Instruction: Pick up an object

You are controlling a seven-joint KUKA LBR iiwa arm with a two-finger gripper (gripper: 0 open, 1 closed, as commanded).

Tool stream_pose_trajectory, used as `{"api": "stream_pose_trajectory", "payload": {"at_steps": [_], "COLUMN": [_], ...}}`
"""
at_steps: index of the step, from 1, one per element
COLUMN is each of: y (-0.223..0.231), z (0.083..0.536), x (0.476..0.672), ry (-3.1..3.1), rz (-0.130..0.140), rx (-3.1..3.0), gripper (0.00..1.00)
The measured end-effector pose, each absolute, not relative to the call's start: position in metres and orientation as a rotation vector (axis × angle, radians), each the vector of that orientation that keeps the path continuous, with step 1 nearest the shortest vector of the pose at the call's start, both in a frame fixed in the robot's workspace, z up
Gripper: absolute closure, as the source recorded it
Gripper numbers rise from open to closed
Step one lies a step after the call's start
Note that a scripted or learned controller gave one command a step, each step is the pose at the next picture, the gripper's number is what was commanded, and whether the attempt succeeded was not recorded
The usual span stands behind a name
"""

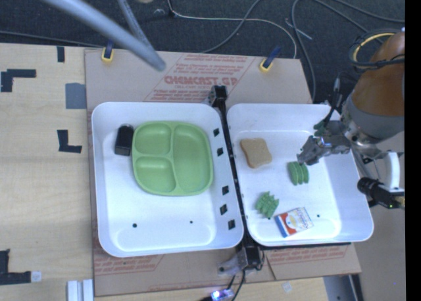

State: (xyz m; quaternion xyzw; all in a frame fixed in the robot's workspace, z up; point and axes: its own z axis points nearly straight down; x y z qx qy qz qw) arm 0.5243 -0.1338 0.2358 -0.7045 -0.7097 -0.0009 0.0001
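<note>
Nearest the lens, at the front of the right white bin (358,231), lies a small flat packet printed in red, white and blue (293,220), with a knobbly dark-green toy piece (266,204) just beside it on its left.

Going left to right from the far side: the left white bin (105,227) carries a small black block (123,140) touching the edge of a pale green plastic plate with three compartments (173,158). A black divider strip (227,168) runs between the two bins. Past it, in the right bin, sits a tan bread-shaped piece (255,152), then a ribbed green oblong toy (298,172), which I judge to be the likeliest thing for me to lift.

My gripper (310,155) hangs over the right bin, tips pointing down and left, just beside the upper end of that ribbed green piece. At this slant I cannot tell whether it touches the piece, nor how the gripper is set. Nothing shows between the tips.

As for progress: I judge the approach as made but the pick as not yet done. Every object lies flat on a bin floor. What is left is to close on one piece and raise it clear.
</note>
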Motion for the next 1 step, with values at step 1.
{"api": "stream_pose_trajectory", "payload": {"at_steps": [1], "y": [-0.0853], "z": [0.2238], "x": [0.5336], "ry": [-2.226], "rz": [0.001], "rx": [-2.213], "gripper": [1.0]}}
